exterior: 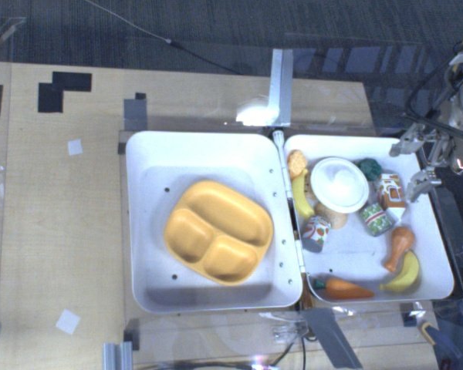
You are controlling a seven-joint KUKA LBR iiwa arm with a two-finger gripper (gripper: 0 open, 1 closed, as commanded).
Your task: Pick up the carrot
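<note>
The orange carrot [347, 289] with a green top lies flat in the right bin [440, 241], close to its front wall. My gripper [414, 165] hovers over that bin's far right rim, well behind the carrot and to its right. Its fingers [407, 144] stand open with nothing between them.
The right bin also holds a white bowl [339, 183], a banana [403, 274] and a drumstick [400, 245] just right of the carrot, three small cans [378, 219], broccoli [370, 168] and a second banana [299, 196]. A yellow divided plate [218, 230] lies in the left bin [150, 176].
</note>
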